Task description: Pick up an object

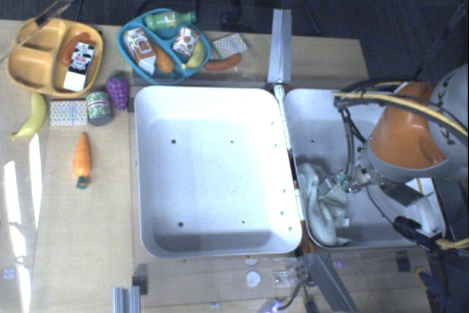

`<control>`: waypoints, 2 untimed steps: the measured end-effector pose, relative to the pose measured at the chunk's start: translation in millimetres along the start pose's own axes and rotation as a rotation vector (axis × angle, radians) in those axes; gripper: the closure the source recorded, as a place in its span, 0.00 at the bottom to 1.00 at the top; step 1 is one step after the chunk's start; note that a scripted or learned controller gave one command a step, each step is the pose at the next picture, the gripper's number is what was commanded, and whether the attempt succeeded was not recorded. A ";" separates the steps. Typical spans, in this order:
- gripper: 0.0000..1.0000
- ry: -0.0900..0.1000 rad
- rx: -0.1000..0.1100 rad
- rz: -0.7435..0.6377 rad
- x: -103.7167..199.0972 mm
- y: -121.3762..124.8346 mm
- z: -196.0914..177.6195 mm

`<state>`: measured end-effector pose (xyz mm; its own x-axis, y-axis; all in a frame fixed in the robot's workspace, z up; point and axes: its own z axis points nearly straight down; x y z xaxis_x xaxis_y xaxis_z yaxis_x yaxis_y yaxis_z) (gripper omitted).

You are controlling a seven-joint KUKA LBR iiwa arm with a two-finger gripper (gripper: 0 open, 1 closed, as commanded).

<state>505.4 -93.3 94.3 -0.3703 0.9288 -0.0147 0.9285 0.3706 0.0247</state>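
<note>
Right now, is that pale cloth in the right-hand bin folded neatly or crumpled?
Crumpled. The cloth lies in a rumpled heap against the right bin's left wall, beside the hand.

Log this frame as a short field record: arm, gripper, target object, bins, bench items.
arm: reaches in from the right, over the right bin
gripper: low in the right bin, at the crumpled pale cloth; finger state unclear
left bin: white, shallow
bench items: carrot, banana, grapes, blue tray, yellow tray
</note>
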 end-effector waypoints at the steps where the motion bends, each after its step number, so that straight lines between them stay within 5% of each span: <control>1: 0.00 0.007 0.009 -0.143 -15.8 42.7 2.6; 2: 0.00 0.005 0.006 -0.088 -62.1 133.9 5.5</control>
<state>652.9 -101.4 93.0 -0.4506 0.8926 -0.0121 0.8925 0.4508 0.0176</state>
